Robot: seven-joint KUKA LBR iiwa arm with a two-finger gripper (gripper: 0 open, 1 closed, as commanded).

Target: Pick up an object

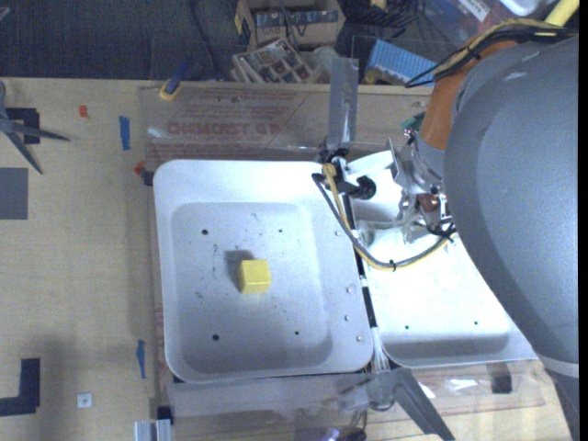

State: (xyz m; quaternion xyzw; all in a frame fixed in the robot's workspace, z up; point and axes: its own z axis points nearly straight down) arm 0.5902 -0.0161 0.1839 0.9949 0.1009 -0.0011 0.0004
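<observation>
Wooden bench (73, 274) under a slanted overhead view, cluttered shelves and cables along the far edge. Two white bins sit side by side: left bin (184, 191) and right bin (459, 329), touching along a shared middle rim. One yellow cube (255, 276) lies on the left bin's floor, a bit left of center, upright-ish, apart from every wall, nothing else beside it. One arm (524, 200) comes in from the right, its big grey body covering much of the right bin, orange band at the far side. Gripper (418, 214) hangs over the far-left part of the right bin, near the middle rim, with a yellow-black cable looping below it. Claw state: cannot tell, the end is too cluttered and small to read. Nothing visible at the claw, and the cube is well apart from it, in the other bin. Progress judgement: pick not done, grasp not started; approach to the cube, descent, close and lift all look left. Counts: bins two, cubes one, arms one, grippers one. Small dark specks and a few holes dot the left bin floor.
</observation>
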